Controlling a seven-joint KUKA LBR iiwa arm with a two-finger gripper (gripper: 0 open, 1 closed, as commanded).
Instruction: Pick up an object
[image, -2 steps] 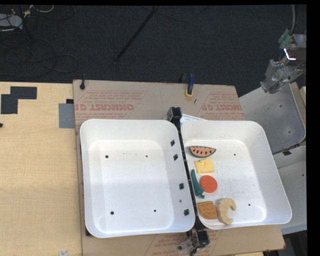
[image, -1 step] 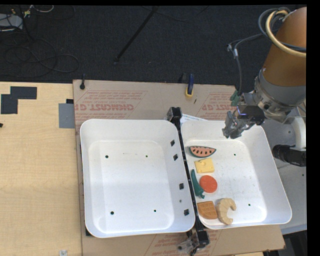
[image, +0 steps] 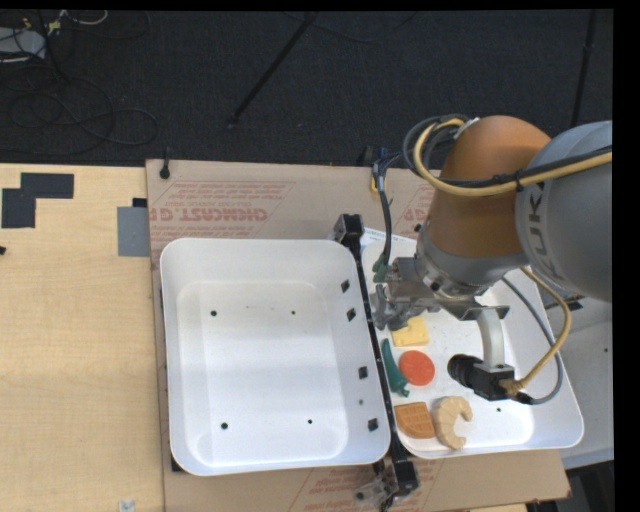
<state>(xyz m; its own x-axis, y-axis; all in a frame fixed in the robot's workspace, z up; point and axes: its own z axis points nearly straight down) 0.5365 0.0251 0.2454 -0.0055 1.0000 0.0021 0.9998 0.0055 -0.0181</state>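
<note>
Hovering gripper (image: 398, 312) in right bin (image: 560, 425), grip state unclear, yellow block (image: 413, 333) just beside it

The arm (image: 500, 215) covers the right bin's (image: 545, 425) far half and hides part of the yellow piece (image: 411, 333). The claw's (image: 392, 312) tips are too cluttered to read. The green item (image: 393, 370) lies half hidden against the divider.

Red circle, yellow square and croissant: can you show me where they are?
red circle (image: 417, 368), camera view, middle of its flat top.
yellow square (image: 412, 333), camera view, its visible lower part.
croissant (image: 452, 420), camera view, middle of its curved body.
</note>
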